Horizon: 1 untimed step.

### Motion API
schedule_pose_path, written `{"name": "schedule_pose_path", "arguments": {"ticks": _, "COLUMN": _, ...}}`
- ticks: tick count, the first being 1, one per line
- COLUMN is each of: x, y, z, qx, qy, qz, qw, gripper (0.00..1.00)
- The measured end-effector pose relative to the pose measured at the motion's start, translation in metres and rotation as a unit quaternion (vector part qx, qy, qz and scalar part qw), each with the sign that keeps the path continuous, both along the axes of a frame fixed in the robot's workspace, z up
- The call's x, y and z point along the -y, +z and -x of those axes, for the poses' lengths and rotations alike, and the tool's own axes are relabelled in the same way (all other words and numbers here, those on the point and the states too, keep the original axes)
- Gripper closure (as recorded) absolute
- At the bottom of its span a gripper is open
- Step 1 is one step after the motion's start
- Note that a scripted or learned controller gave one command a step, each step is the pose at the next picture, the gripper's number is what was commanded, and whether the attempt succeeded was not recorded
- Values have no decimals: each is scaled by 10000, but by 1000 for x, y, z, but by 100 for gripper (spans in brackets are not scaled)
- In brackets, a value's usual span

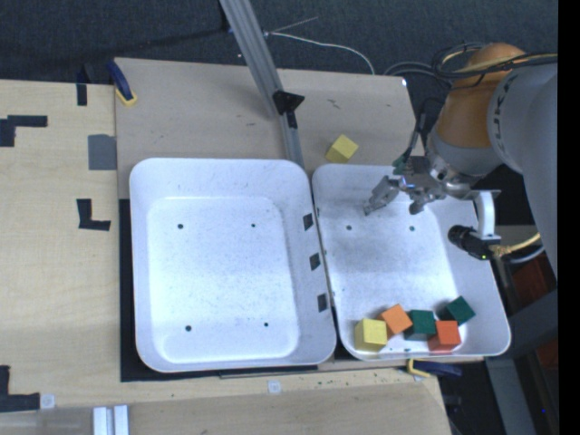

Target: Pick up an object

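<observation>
The blocks [412,326] cluster at the right bin's [381,243] near edge, so I'm pre-grasp: my gripper [396,199], spread and empty, must travel there.

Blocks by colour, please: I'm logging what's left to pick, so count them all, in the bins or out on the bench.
Yellow: 2, one in the right bin, one on the bench behind the bins
Orange: 1
Red: 1
Green: 2
Total: 6
</observation>
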<state>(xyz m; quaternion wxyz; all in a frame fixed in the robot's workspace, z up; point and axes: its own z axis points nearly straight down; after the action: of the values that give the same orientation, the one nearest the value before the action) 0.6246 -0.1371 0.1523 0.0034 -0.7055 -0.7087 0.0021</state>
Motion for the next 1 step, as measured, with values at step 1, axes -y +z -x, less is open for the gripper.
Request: {"name": "schedule_pose_path", "arguments": {"ticks": 1, "x": -129, "y": 41, "z": -52, "qx": 51, "qy": 24, "qz": -7, "qw": 10000, "gripper": 0}}
